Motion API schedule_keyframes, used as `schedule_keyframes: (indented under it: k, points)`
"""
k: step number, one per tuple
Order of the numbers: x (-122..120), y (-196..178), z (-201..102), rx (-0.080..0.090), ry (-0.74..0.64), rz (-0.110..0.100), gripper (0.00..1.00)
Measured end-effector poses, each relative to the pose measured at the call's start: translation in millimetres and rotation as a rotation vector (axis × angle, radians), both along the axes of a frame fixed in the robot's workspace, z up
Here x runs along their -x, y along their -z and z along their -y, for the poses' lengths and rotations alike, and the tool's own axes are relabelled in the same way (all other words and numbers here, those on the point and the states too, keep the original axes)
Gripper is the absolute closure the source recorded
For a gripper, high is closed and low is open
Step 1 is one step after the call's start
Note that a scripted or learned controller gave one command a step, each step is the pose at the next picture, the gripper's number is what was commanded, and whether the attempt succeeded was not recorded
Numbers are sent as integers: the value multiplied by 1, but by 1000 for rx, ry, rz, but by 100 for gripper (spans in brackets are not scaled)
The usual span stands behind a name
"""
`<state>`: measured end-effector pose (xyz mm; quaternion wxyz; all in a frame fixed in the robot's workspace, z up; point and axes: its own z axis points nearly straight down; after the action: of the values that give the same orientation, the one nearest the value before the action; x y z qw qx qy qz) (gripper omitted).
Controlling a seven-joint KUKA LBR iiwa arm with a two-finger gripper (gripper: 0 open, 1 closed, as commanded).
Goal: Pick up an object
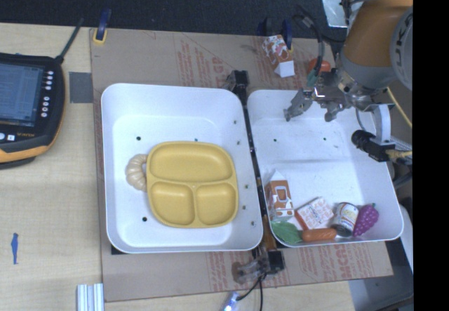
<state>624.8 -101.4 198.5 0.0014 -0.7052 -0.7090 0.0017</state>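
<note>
The gripper (313, 107) hangs with its 2 fingers spread and nothing between them, over the far end of the right bin (323, 151). The pick is not yet made: the toy food pile (323, 218) lies along the near edge, well apart.

Just one fixed camera up above the bench, angled down a bit, far enough back to catch the left bin (112, 162) and right bin (316, 141) whole.
</note>
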Motion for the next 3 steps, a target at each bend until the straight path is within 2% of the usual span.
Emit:
schedule_keyframes:
  k: [1, 2, 3]
  points:
    - [23, 108, 23, 0, 1, -3, 0]
    - [33, 68, 112, 1, 3, 2, 0]
    - [93, 107, 110, -1, 0, -1, 0]
